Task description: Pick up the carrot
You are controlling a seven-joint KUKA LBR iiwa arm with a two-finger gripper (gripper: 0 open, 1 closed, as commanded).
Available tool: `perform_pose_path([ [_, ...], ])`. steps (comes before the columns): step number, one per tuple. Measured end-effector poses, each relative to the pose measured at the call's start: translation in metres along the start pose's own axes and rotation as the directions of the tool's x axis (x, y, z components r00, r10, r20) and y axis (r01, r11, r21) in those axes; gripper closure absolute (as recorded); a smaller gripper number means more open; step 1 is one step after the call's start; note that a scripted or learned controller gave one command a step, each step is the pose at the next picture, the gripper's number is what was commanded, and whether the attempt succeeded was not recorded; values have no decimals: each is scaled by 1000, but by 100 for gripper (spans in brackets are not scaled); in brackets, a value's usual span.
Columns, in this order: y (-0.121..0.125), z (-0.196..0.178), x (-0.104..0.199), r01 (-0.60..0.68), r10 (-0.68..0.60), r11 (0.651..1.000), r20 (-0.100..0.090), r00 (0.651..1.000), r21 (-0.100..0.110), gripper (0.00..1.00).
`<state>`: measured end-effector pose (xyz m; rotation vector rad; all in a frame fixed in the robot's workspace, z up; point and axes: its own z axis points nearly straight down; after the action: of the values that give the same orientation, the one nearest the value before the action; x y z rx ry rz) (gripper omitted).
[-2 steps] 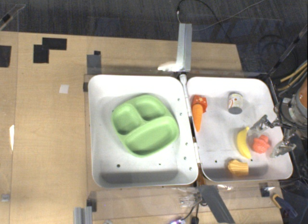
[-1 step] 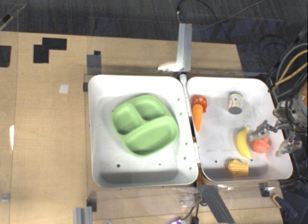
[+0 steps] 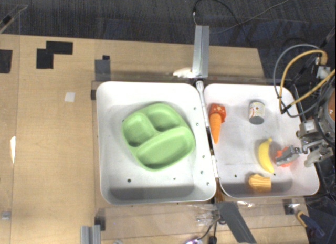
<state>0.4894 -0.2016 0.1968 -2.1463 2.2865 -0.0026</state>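
The carrot (image 3: 215, 125) is orange and tapered, with its thick end toward the back. It lies in the right bin (image 3: 236, 138), close against that bin's left wall. My gripper (image 3: 301, 152) hangs low over the right edge of the same bin. It is far to the right of the carrot, with a yellow banana (image 3: 265, 156) between them. A small red thing (image 3: 284, 160) lies just left of the gripper, partly hidden by it.
A small grey can (image 3: 256, 112) stands at the back of the right bin. An orange-yellow ridged item (image 3: 259, 182) lies near its front wall. The left bin (image 3: 110, 133) holds a green divided plate (image 3: 157, 135). Cables loop above the arm at the right.
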Motion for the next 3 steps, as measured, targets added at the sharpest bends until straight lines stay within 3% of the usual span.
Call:
perform_pose_path([
  [1,1,11,3,-374,374,927,0,927,-2,0],
  [2,1,57,3,162,-162,987,2,987,-4,0],
  [3,2,82,-2,458,-458,889,4,889,-4,0],
])
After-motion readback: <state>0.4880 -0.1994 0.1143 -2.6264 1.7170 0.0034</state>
